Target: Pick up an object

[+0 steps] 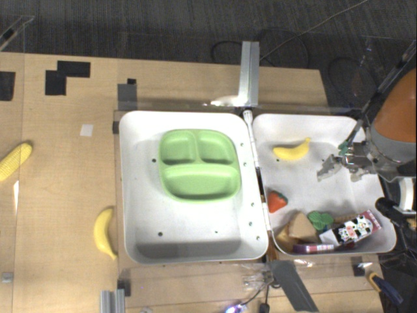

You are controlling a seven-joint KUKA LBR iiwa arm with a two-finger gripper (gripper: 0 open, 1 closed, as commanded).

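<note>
Nothing picked yet — the gripper (329, 167) hangs over the right bin (326, 124), fingers apart, empty — banana (291, 150) nearby.

A robot gripper (333, 163) hovers over the right bin (365, 126) near a yellow banana (291, 150), while a green divided plate (197, 162) sits in the left bin (140, 194).

Both bins (130, 175) are white. The divided plate (198, 163) is light green. Bananas (292, 150) (104, 232) are yellow — as is the corn cob (14, 161). The strawberry (277, 201) is red with a green top. The carton (355, 229) carries a black-and-white pattern. The bench (58, 194) is light wood — the arm band (399, 113) orange.
</note>
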